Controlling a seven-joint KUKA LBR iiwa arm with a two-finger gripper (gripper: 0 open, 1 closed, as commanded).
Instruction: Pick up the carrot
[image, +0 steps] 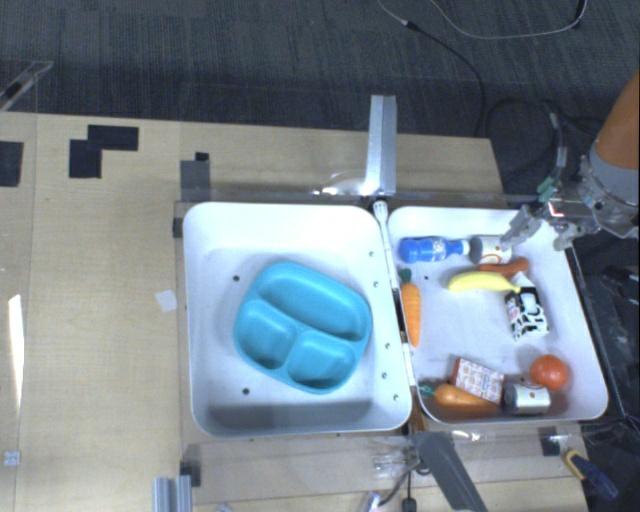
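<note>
The carrot (410, 314) is orange with a green top. It lies lengthwise along the left wall of the right bin (590, 390), green end toward the back. My gripper (541, 229) hangs over the back right corner of that bin, well to the right of the carrot and apart from it. Its fingers (522, 226) are spread open with nothing between them.
Crowding the right bin are a blue bottle (432, 249), a banana (482, 283), a black-and-white carton (526, 314), a red-orange ball (549, 373), a small box (476, 379), a can (527, 398) and an orange tapered item (461, 398). A blue divided plate (302, 326) sits in the left bin (215, 400).
</note>
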